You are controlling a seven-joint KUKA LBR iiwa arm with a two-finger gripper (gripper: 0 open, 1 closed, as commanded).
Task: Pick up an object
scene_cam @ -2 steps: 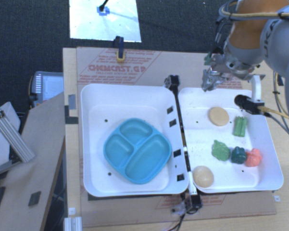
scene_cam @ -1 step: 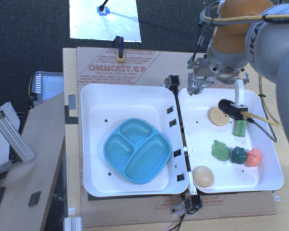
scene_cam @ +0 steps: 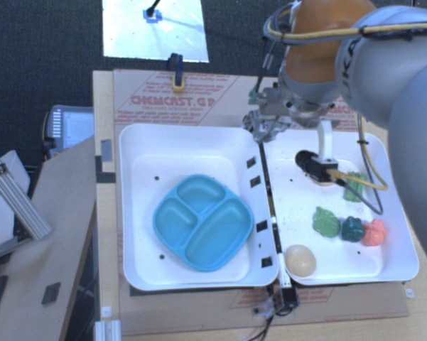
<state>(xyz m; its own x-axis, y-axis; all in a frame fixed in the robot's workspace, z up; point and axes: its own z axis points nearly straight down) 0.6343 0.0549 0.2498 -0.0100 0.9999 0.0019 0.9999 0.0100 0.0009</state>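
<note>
— What's in the left bin (scene_cam: 138,155)?
— A blue divided plate (scene_cam: 202,222), lying flat in the middle.
— And the end effector (scene_cam: 267,128)?
— Above the far end of the rim where the bins meet. Open or closed, I can't tell.
— The right bin (scene_cam: 401,265)?
— A cream egg (scene_cam: 300,259) in the near corner, then a green toy (scene_cam: 327,222), a dark green toy (scene_cam: 352,228) and a pink toy (scene_cam: 374,233) in a row.

A robotics lab: a grey arm (scene_cam: 391,62) reaches over two white bins (scene_cam: 138,190) on a cardboard-topped bench (scene_cam: 199,99), an aluminium rail (scene_cam: 14,199) alongside, dark carpet (scene_cam: 42,41) behind.
</note>
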